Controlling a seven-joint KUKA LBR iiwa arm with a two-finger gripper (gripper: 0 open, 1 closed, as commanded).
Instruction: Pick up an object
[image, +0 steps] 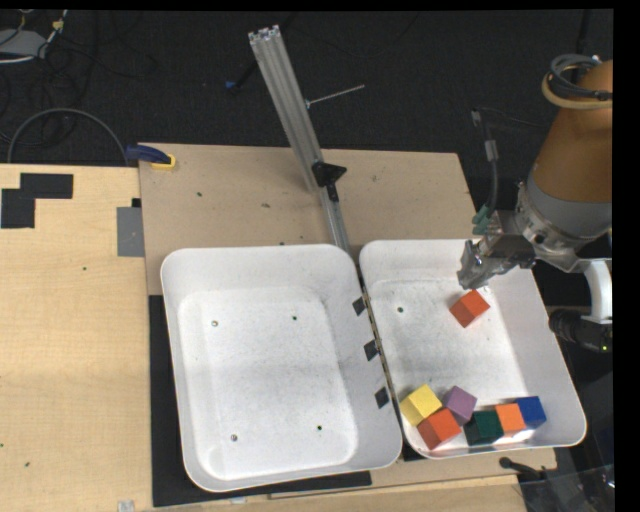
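My gripper (473, 272) hangs over the upper part of the right bin (520, 330), below the grey and orange arm. An orange-red block (469, 307) sits tilted directly under the gripper's tip, touching or nearly touching it; I cannot make out whether it is gripped. Several more blocks are crowded in the right bin's near corner: a yellow block (421, 402), a purple block (460, 401), a red block (438, 428), a green block (484, 427), an orange block (511, 416) and a blue block (532, 410).
The left bin (190, 300) lies beside the right one, with black clips (370, 350) along the shared rim. A slanted aluminium bar (295, 115) rises behind the bins. The wooden bench (70, 330) extends to the left.
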